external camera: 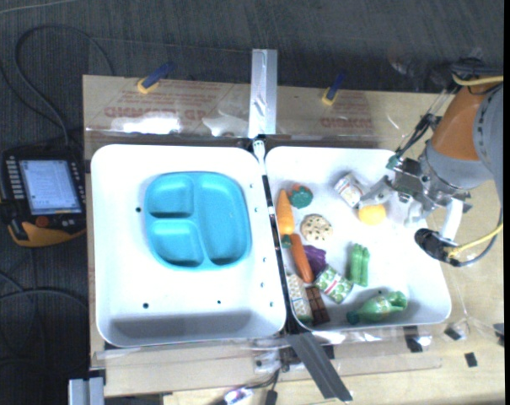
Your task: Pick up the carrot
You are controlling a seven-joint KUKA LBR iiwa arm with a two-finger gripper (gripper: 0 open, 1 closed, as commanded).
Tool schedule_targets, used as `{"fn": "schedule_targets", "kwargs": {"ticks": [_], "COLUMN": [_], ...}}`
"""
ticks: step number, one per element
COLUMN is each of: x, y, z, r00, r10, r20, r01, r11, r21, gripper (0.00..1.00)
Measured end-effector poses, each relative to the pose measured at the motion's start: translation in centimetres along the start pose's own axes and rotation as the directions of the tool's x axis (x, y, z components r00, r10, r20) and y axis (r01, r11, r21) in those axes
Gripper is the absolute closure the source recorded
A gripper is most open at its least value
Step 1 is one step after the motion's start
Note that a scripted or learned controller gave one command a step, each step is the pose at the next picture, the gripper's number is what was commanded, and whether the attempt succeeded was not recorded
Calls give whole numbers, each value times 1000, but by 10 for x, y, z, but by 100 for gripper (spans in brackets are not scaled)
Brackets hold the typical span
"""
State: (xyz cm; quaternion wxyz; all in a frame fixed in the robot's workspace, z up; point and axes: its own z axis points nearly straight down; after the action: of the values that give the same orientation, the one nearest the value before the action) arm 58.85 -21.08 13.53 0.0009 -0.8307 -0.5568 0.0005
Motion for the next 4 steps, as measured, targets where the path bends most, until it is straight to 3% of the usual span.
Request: {"fn": "schedule_targets", "kwargs": {"ticks": [1, 2, 3, 4], "x": [5, 18, 17, 25], "y": [1, 44, 38, 30], "z": [15, 21, 26, 26], "r00": [971, 970, 948, 763], "r10": [239, 243, 319, 646], "r20": [-4, 19, -1, -19], "r01": [-239, -244, -319, -646], "r11": [971, 969, 948, 763], "r21": [4, 48, 14, 22], "gripper": [0, 0, 0, 0]}}
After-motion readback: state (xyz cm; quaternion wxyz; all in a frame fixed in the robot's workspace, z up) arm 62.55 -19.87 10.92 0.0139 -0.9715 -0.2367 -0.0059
